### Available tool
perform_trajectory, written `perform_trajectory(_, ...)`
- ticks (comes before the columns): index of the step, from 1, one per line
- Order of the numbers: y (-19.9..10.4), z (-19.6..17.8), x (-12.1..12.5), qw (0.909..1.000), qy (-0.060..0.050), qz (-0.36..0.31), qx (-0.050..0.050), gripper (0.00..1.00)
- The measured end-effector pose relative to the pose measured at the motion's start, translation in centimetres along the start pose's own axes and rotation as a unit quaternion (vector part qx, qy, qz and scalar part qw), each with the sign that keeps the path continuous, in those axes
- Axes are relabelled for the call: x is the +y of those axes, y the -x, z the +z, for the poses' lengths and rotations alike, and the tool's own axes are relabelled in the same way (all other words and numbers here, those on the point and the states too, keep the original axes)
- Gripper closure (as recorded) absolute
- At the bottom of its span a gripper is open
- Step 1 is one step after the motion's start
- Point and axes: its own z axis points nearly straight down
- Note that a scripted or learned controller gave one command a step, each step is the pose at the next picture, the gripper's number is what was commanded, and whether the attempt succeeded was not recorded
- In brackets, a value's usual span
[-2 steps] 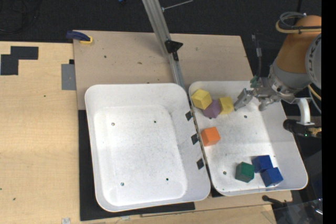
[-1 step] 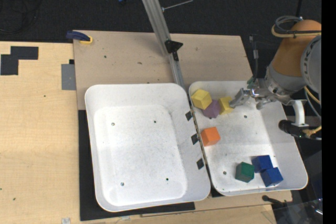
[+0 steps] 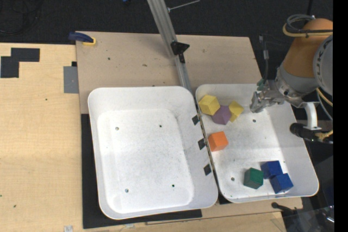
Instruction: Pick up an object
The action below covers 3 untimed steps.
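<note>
Two shallow white bins are seen side by side on the worktop [image 3: 130,57]. The left bin [image 3: 144,152] is set on a dark mat, and the right bin [image 3: 266,133] holds all the loose pieces. At the upper left of the right bin, a yellow block [image 3: 209,104], a purple block [image 3: 222,114] and a smaller yellow block [image 3: 235,110] are clustered together, touching or nearly touching one another. An orange block [image 3: 218,140] lies alone just below them, close to the wall shared with the left bin. Near the lower edge, a green block [image 3: 253,177] is placed just beside two blue blocks [image 3: 276,175], which are pressed against each other.

The gripper [image 3: 260,100] is positioned over the upper part of the right bin, to the right of the small yellow block and apart from it. Nothing is seen between the jaws; whether they are spread or pressed together cannot be told at this angle. The grey arm with its orange band [image 3: 304,57] is carried in from the right.

A slanted aluminium rail [image 3: 162,19] is mounted behind the bins, running down towards the gap between them. Three small black clips [image 3: 202,143] are fixed along the shared edge of the bins. A blue-and-yellow clamp [image 3: 82,38] is found at the worktop's far left corner.
</note>
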Motion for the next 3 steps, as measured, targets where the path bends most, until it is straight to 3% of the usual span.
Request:
perform_trajectory(1,0.8,-6.0,0.8,1.0000,-0.008,0.002,0.002,1.00)
perform_trajectory(2,0.9,-10.5,1.0,1.0000,-0.008,0.001,0.002,1.00)
perform_trajectory(3,0.9,-9.6,1.0,0.9999,-0.012,-0.001,0.003,1.00)
